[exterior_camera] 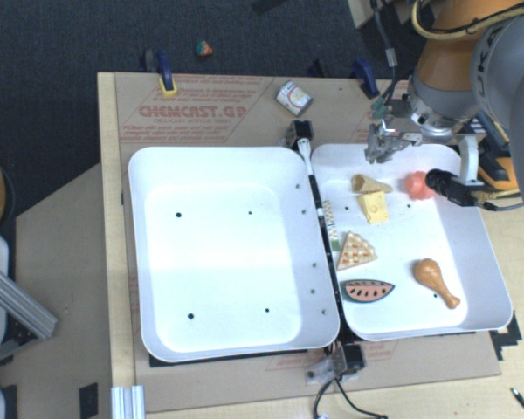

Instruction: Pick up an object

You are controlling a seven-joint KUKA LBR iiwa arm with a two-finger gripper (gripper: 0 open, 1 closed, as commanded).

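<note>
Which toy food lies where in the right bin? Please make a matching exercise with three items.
Things:
1. watermelon slice
2. drumstick
3. cheese block

Places in the right bin, as the camera view shows it:
A. upper half, just below the gripper
B. lower left, close to the wall between the bins
C. lower right

Pairs: 1-B, 2-C, 3-A.

The gripper is small, of bare silvery metal. Just behind it sits a pale grey wrist, then a broad, rounded orange band. Beyond the band the arm is smooth grey. A thin yellow cable loops beside the orange band.
</note>
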